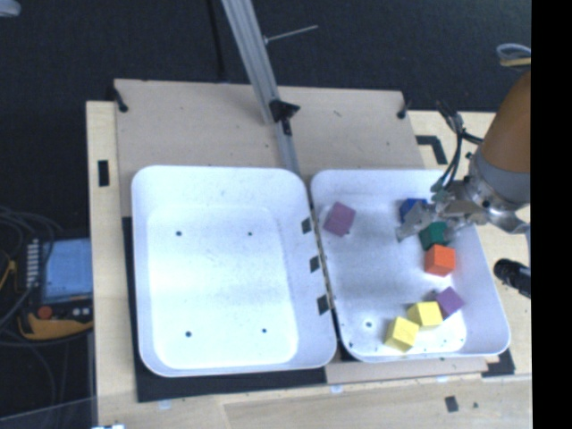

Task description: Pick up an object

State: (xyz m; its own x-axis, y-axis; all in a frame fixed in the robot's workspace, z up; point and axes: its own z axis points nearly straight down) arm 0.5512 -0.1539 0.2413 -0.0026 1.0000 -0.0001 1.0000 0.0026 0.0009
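Note:
My gripper [429, 224] reaches into the right bin [357, 266] from the right, low over its upper right part. A green block [436, 236] lies directly under it, partly covered by it. A blue block [411, 208] sits just behind the gripper and an orange block [439, 259] just in front of the green one. A mauve block [340, 218] lies alone near the bin's left wall. I cannot see whether anything is held.
A purple block [450, 300] and two yellow blocks [426, 314] [402, 332] cluster at the right bin's front right corner. The left bin [223, 266] stands beside it. A metal post [259, 61] rises behind the bins.

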